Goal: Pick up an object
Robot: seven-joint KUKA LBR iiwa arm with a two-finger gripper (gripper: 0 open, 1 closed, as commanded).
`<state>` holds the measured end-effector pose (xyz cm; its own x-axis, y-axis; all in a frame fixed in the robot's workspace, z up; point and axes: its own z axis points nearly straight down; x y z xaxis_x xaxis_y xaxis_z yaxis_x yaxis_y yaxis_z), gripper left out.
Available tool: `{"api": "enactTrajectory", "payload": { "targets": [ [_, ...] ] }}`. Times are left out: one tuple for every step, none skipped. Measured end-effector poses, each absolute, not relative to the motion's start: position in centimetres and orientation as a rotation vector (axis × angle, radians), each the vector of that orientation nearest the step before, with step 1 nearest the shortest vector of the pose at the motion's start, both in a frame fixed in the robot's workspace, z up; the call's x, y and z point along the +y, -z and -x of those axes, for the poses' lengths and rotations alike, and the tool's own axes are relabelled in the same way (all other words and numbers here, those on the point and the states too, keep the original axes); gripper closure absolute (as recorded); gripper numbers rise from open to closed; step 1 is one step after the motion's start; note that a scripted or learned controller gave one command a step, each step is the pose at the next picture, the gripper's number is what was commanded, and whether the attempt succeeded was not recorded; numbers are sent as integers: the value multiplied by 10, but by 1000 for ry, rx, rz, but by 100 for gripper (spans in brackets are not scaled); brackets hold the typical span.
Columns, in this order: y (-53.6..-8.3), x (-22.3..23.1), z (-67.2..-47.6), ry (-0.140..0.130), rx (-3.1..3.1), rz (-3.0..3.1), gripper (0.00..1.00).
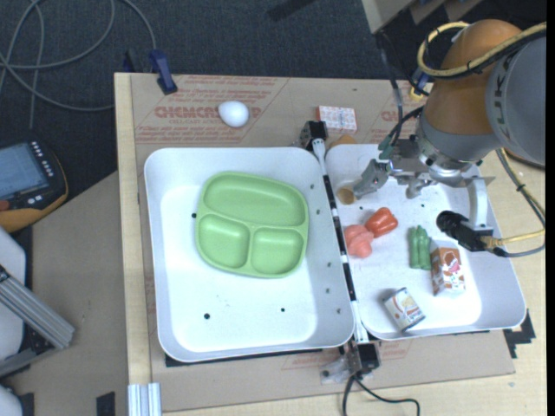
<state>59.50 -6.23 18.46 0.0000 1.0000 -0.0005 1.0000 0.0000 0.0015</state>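
My gripper (395, 185) hangs over the back of the right bin (499, 306), its fingers open and nothing between them. Just in front of it lie an orange-red toy (381, 222) and a pink toy (359, 242), side by side near the bin's left wall. A green piece (421, 248) and a small red-and-white carton (448, 271) lie further right. A small grey box (404, 308) rests near the front edge. A brown bit (345, 194) sits at the left wall, close to the left finger.
The left bin (173, 319) holds a green divided plate (253, 224). Behind the bins, on the cardboard, are a white ball (232, 113), a pink-and-white packet (337, 117) and a blue clip (161, 70).
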Motion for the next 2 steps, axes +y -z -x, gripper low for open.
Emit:
{"api": "enactTrajectory", "payload": {
  "targets": [
    [-96, -97, -585, 3, 2222, -2224, 0],
    [-107, -97, -586, 0, 2220, -2222, 100]
  ]
}}
